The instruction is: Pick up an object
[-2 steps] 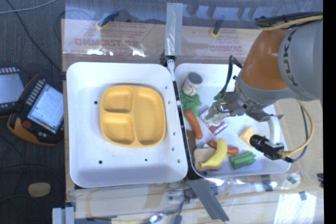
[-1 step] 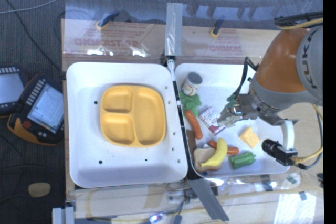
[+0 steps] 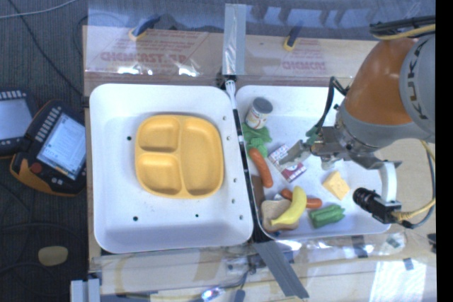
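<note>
Grey claw (image 3: 296,154) hovers, seemingly touching red-white packet (image 3: 292,171), beside sausage (image 3: 260,167).

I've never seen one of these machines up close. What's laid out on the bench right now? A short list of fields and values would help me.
left bin: holds a yellow divided tray
right bin: holds toy food
items in right bin: banana, green pepper, cheese wedge, sausage, small jar, red-and-white packet
arm: reaches in from the right, over the right bin
tool: low over the right bin, near the packet
tool holding anything: cannot tell
beside the bench, left: handheld control pad
</note>
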You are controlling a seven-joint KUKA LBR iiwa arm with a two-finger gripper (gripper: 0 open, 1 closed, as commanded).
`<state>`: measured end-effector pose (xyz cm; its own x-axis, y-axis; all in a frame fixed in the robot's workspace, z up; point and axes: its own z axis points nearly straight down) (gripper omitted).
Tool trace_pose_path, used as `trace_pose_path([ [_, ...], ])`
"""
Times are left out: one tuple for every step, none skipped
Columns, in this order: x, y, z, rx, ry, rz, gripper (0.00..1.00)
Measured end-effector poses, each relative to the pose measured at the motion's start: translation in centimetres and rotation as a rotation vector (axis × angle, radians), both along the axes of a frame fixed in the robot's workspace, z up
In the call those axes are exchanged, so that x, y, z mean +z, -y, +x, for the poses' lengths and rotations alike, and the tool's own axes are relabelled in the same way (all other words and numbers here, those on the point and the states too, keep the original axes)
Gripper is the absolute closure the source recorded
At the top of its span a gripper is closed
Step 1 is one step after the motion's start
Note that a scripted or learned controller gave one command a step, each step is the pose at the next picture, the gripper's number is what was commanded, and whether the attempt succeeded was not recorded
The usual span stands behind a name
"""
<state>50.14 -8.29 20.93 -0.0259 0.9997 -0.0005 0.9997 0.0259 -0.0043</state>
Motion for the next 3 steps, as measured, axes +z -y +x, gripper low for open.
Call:
trace_pose_path([
  [-11.8,2.4,6.1,-0.025,0.010,-0.003,0.00],
  [-11.1,2.4,6.2,-0.024,0.008,-0.001,1.00],
  [-2.8,-0.4,6.3,-0.084,0.000,-0.003,1.00],
])
